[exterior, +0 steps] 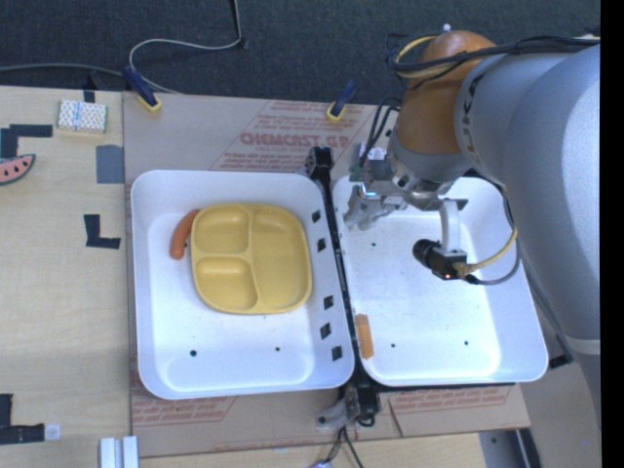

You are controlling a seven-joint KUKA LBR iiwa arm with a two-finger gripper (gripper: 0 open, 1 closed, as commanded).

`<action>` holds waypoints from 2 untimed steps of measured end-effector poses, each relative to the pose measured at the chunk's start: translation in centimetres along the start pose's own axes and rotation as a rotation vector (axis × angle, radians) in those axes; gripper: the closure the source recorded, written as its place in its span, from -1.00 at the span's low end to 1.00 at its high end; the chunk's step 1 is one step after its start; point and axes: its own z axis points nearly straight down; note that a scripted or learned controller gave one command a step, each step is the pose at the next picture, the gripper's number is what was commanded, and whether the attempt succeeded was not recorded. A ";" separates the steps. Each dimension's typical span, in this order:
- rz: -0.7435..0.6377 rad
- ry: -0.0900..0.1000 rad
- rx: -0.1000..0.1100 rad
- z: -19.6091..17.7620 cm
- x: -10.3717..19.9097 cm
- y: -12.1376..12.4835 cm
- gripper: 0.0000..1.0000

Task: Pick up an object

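The end effector (366,211) hangs over the upper-left corner of the right bin (487,354), its metal parts near the divider; whether its fingers are spread or pressed together cannot be told. In the left bin (156,359), a yellow sectioned plate (252,257) lies flat with an orange sausage-shaped object (179,235) touching its left edge. A small orange piece (364,335) rests at the right bin's left wall, apart from the end effector.
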 end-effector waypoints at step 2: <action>0.001 -0.001 0.001 0.0 2.8 3.2 -1.00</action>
